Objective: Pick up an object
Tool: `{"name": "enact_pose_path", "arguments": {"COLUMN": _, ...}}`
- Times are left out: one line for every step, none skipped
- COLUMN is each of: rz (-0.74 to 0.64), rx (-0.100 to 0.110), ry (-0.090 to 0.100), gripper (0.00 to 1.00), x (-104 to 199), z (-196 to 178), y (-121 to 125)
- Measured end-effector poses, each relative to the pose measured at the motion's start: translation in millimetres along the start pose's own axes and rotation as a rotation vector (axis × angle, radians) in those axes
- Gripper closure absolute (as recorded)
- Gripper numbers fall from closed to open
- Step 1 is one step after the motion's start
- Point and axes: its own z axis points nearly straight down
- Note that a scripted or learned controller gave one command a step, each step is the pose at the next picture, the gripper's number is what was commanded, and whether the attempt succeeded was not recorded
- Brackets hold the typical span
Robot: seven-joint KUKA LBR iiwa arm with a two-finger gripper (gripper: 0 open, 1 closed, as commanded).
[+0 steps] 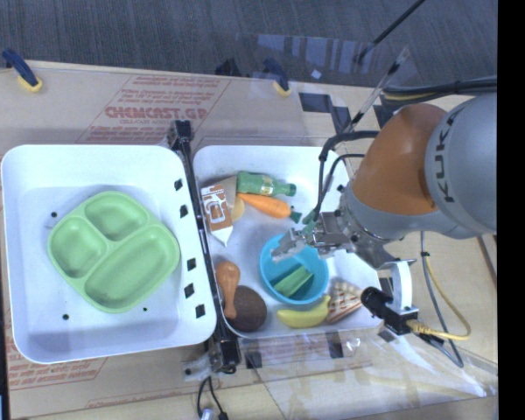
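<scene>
One carrot, one banana

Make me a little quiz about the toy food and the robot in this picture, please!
1. True or false: the green divided plate lies in the left bin.
2. Which thing lies inside the blue bowl? A) a green piece B) the carrot C) the banana
3. Fill in: the banana lies just below the blue ____.

Key: 1 true. 2 A, the green piece; the carrot lies above the bowl, by the green bottle. 3 bowl.
</scene>
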Motion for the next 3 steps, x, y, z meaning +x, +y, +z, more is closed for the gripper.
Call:
{"name": "enact_pose_path", "arguments": {"rz": 0.236, "rx": -0.003, "ry": 0.000, "gripper": 0.00, "x": 5.2, "z": 110.2, "y": 43.7}}
{"name": "enact_pose_path", "arguments": {"rz": 0.285, "rx": -0.004, "ry": 0.000, "gripper": 0.00, "x": -17.7, "z": 108.0, "y": 138.9}}
{"name": "enact_pose_path", "arguments": {"rz": 0.271, "rx": -0.001, "ry": -0.005, "gripper": 1.00, "x": -18.2, "z": 95.8, "y": 139.4}}
